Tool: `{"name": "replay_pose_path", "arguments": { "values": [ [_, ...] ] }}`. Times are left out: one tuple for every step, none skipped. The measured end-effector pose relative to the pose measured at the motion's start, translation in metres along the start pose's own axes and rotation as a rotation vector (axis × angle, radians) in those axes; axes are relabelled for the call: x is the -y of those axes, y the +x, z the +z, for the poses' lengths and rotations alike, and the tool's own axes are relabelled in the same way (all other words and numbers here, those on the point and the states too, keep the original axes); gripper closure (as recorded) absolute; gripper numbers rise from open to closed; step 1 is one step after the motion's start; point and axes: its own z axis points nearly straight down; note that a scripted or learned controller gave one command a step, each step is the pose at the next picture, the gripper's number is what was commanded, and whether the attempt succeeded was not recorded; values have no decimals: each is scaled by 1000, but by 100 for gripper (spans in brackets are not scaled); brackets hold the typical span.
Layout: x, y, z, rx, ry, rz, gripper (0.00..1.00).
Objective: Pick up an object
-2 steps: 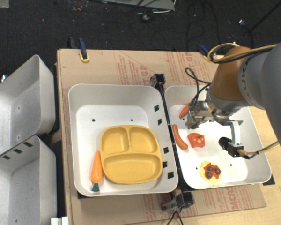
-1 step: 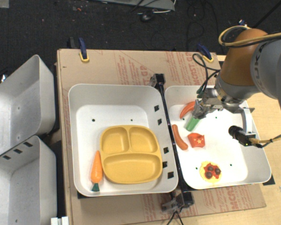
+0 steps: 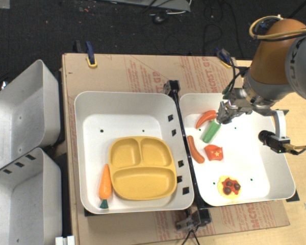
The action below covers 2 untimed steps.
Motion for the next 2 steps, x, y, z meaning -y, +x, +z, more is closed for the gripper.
{"name": "replay_pose_path", "arguments": {
  "values": [
    [-3, 7, -61, 0, -1, -1, 100],
    [-3, 7, -68, 0, 3, 0, 100]
  ]
}}
